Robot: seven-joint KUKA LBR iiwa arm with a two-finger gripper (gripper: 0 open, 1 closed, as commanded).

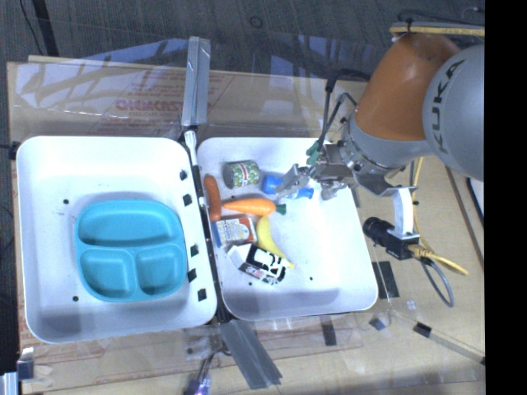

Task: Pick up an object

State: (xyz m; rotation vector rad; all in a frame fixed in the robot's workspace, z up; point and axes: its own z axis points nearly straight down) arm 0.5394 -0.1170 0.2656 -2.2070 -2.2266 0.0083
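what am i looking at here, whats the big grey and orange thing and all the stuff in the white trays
The grey and orange thing is a robot arm, reaching in from the right. At its tip is its hand, the part that grasps. One camera fixed above the bench looks down at a slant. The bench carries two shallow white bins. The left bin holds a blue divided tray. The right bin holds small items: a green can, a carrot, a banana, a sausage, a blue object and some small packets. The hand hovers over the blue object; I cannot tell whether it holds anything.
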